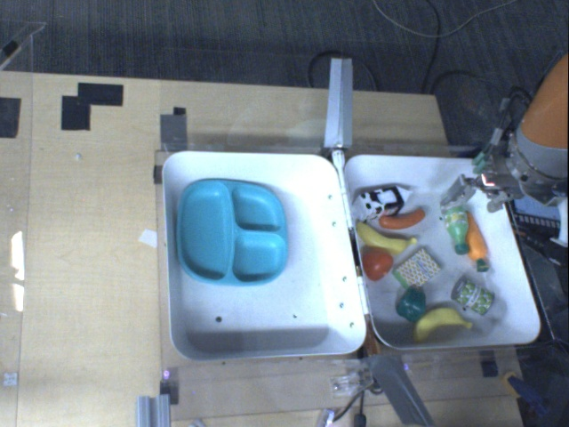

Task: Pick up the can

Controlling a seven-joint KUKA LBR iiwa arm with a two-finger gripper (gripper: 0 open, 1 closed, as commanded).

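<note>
Two white bins are sitting side by side on a wooden bench. The left bin (pixel 258 336) is holding a blue plate (pixel 233 231) with three parts in it. The plate is lying in the upper left part of that bin.

The right bin (pixel 524 323) is holding lots of small things. The can (pixel 472 297) is lying on its side in the lower right part of this bin. It is green and white. Just below and to the left of it, a yellow banana (pixel 441 321) is lying, and a dark teal cup (pixel 411 304) is sitting next to that banana. A checked little box (pixel 418 268) is lying near the middle of the bin. A red tomato (pixel 377 262) is sitting to the left of the box, close to the bin's left wall. A second banana (pixel 384 238) is lying just above the tomato. Above that, a red sausage (pixel 402 220) is lying, and a black and white toy cow (pixel 380 201) is sitting in the upper left corner.

A green bottle (pixel 456 229) and an orange carrot (pixel 478 243) are lying side by side near the upper right part of the bin.

The arm is reaching in from the right edge of the frame. Its gripper (pixel 476 194) is hanging over the upper right part of the right bin, just above the bottle and the carrot. It is well apart from the can. I cannot tell from here how the gripper is set, and I see nothing held in it.
</note>
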